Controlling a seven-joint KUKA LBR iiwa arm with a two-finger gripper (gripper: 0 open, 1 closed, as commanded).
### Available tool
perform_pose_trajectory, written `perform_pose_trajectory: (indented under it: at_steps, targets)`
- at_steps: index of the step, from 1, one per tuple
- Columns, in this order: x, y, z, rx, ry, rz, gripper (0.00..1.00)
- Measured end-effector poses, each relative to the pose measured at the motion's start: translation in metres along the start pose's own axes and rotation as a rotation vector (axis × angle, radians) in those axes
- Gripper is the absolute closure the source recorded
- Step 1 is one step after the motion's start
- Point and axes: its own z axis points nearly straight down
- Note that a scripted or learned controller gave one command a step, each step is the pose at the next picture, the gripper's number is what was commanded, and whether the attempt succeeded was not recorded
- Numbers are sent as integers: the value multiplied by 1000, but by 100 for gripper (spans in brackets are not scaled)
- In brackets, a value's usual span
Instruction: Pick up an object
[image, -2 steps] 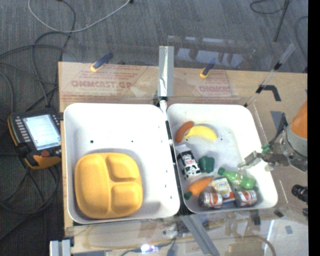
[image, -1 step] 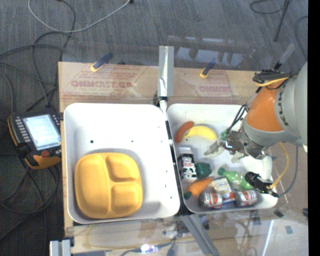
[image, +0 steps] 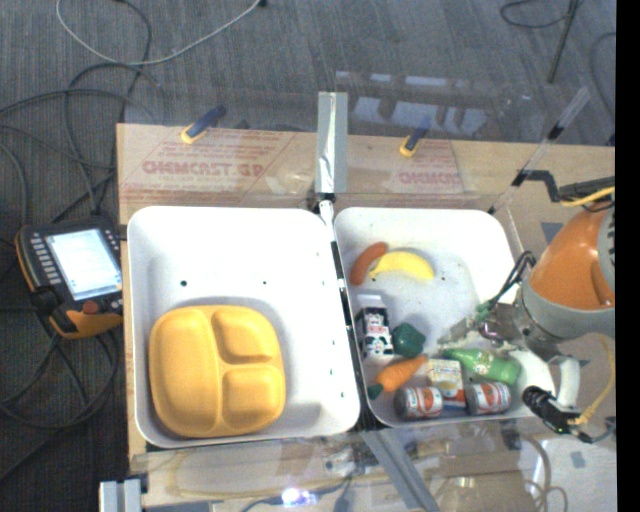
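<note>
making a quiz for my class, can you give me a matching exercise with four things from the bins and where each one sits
Things:
1. yellow tray
2. banana
3. carrot
4. two cans

Places:
A. right bin, far end, beside a red sausage
B. right bin, along the near wall
C. left bin, near end
D. right bin, near the divider, below a dark green item

Pairs: 1-C, 2-A, 3-D, 4-B

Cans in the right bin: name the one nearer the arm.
The right-hand can, beside the arm's side of the bin; the other can lies further left, below the carrot.
</note>
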Motion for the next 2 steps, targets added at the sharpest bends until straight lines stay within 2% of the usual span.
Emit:
perform_pose_trajectory:
  at_steps: [1,2]
  targets:
    - [-3,0,-8,-3,-8,2,100]
    - [53,34,-122,17,-15,146,100]
